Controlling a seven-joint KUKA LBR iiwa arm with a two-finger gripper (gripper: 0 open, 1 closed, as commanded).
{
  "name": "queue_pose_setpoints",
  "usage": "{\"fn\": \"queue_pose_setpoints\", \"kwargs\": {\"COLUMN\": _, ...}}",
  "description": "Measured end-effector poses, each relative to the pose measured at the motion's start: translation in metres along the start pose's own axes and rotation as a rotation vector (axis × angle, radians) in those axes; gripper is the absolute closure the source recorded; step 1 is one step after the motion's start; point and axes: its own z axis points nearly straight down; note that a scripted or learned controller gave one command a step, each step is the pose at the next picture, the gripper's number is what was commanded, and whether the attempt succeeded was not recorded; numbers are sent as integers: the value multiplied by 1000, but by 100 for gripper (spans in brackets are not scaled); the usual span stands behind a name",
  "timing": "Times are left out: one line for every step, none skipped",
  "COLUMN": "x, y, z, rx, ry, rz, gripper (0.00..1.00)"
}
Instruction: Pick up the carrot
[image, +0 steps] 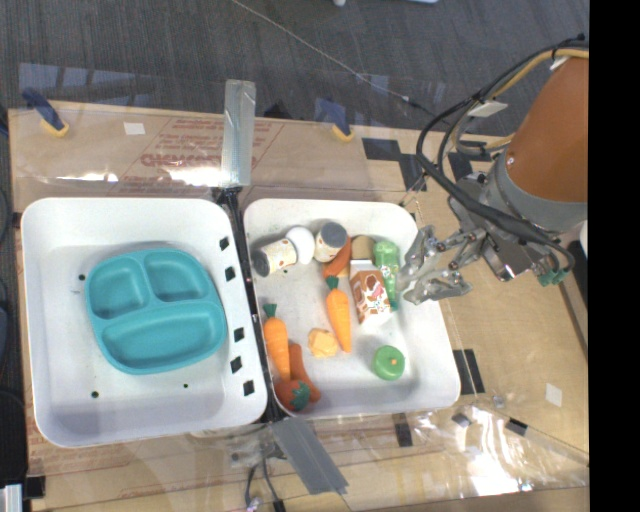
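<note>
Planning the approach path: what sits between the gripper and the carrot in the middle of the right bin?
In the camera view, a small carton stands between the gripper and the carrot.

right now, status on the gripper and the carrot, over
Gripper above right bin's right edge, fingers open, nothing held. Carrot lying mid-bin, untouched. Carton right beside it, between carrot and gripper; more carrots by the left wall.

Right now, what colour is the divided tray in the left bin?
Teal divided tray, seen in the camera view.
</note>
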Motion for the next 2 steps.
{"fn": "queue_pose_setpoints", "kwargs": {"x": -2, "y": -44, "z": 60, "rx": -15, "ry": 15, "rz": -42, "gripper": 100}}
{"fn": "queue_pose_setpoints", "kwargs": {"x": -3, "y": -44, "z": 58, "rx": -12, "ry": 11, "rz": -42, "gripper": 0}}
